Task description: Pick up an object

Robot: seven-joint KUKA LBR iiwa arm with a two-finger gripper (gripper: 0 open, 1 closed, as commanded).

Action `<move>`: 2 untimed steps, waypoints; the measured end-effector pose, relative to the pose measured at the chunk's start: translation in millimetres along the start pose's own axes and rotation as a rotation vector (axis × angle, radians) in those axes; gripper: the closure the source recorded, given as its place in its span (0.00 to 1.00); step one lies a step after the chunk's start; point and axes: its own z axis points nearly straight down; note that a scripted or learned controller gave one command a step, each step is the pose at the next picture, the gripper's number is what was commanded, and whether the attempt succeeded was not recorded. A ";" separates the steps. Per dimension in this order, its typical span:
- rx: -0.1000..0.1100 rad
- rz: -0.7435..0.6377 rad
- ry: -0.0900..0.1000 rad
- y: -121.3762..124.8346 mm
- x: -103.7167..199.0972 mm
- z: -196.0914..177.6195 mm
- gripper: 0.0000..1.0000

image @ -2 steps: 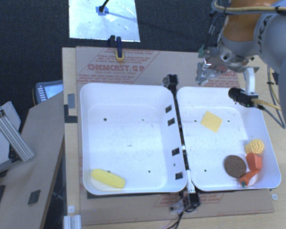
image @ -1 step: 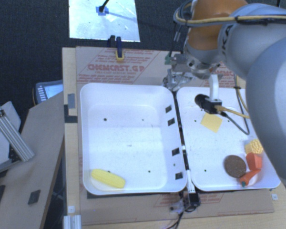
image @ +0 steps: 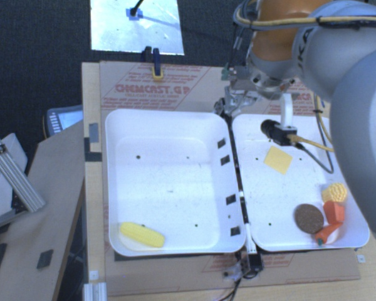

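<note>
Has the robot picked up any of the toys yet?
Not yet, by the look of it. The gripper sits up at the far edge where the two bins meet, with no toy seen in it. The yellow square, brown disc and corn all lie in the bins. The whole pick looks left.

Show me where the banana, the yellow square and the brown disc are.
banana (image: 141, 234): camera view, middle of its body.
yellow square (image: 278, 160): camera view, centre of its flat face.
brown disc (image: 309, 217): camera view, centre of its top.
</note>
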 end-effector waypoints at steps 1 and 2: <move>-0.002 -0.003 0.000 0.7 0.1 -10.8 1.00; -0.005 -0.007 0.000 1.6 0.3 -21.9 1.00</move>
